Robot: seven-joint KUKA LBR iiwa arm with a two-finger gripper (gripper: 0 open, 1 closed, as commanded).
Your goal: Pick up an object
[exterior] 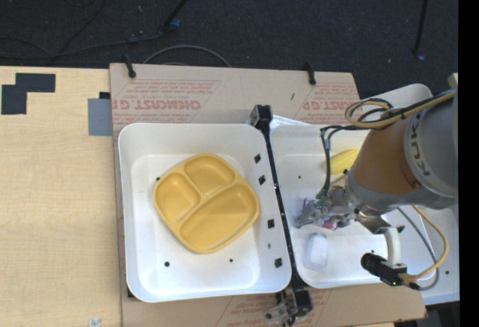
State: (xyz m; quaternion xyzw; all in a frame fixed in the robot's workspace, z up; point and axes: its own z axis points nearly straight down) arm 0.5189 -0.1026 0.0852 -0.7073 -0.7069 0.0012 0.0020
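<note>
You get bright, even overhead light; the white bins (142,168) glare slightly, shadows stay soft, the floor (224,4) beyond is dim, and the whole view looks slightly soft.

A yellow divided plate (206,202) with three compartments lies flat near the middle of the left bin (142,273), turned at a slant to the bin's walls. In the right bin (340,280), a pale whitish object (317,251) lies near the front edge, and a yellow object (343,161) shows toward the back, partly hidden.
</note>
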